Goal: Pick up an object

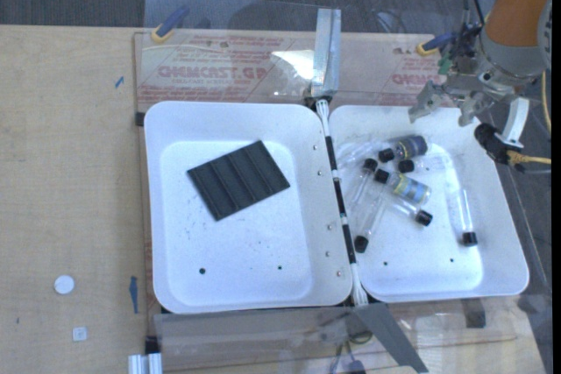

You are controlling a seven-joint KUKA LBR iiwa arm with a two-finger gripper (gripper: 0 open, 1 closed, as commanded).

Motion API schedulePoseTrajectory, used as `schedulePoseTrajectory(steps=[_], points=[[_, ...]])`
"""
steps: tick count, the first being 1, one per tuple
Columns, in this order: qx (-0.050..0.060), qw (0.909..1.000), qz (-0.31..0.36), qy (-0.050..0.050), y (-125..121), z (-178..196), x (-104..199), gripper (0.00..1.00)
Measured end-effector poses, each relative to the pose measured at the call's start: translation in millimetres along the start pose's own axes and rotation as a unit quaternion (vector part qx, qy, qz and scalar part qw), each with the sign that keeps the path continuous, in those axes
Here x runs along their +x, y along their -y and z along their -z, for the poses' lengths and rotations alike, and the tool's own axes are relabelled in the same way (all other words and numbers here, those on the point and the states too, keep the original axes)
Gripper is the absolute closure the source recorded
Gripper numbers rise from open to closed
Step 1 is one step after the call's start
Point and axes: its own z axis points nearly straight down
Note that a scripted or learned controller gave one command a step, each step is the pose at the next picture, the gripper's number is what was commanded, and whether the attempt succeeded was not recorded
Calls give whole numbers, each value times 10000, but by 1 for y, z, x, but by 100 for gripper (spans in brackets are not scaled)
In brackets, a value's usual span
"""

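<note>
Several clear plastic vials with black caps (393,179) lie jumbled in the right bin (500,267), one with a yellow label (410,187), and one lone vial (463,215) lies apart toward the right wall. A dark ribbed rectangular pad (238,178) rests flat in the left bin (166,215). My gripper (447,103) hovers over the far edge of the right bin, above and behind the vial pile, its fingers spread apart with nothing between them.
A metal divider post (326,52) stands behind the seam between the bins. Clear sheets with printed labels (202,70) lie behind the bins. Cables (513,149) hang by the arm at the right bin's far right corner.
</note>
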Motion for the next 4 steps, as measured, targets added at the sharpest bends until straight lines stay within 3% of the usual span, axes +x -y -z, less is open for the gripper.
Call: schedulePoseTrajectory(steps=[1, 2, 3, 4], points=[[-56, 9994, 332, -2, 76, -75, -12, 0], [-18, 9982, 599, -11, 111, -109, 13, 0], [-48, 9983, 588, -5, 110, -98, 13, 100], [6, 9992, 409, -5, 110, 14, 66, 100]])
